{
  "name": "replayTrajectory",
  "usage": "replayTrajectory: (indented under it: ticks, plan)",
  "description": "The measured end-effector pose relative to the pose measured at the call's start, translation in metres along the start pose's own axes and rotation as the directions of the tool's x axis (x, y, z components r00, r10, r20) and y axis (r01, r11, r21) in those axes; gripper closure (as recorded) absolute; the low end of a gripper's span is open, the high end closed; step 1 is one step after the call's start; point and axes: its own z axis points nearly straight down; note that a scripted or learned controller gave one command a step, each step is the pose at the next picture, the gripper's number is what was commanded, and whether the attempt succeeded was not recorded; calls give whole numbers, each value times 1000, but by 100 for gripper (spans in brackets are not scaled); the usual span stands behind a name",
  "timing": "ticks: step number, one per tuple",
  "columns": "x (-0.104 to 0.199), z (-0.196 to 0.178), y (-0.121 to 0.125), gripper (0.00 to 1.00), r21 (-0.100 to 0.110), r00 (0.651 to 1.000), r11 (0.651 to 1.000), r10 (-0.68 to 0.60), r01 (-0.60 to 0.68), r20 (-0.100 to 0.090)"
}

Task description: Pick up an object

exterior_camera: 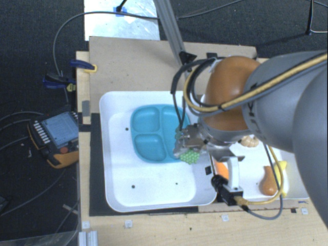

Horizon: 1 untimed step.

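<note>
Blue tray (151, 132) is lying in the left bin (118, 188), toward its right side. Just right of the tray's lower right corner, a green object (190, 157) is sitting directly under the gripper (185, 143), apparently touching it. Whether it is being held: cannot tell from this angle. Further right, an orange object (268, 181) is resting in the right bin (253, 188), well apart from the gripper.

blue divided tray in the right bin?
No, the blue divided tray lies in the left bin, with the claw at its right edge beside a green object.
</note>
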Motion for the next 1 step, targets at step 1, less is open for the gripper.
replayTrajectory:
  ticks: [1]
  plan:
    - [0,0,0,0,-1,1000,1000,1,-1,0]
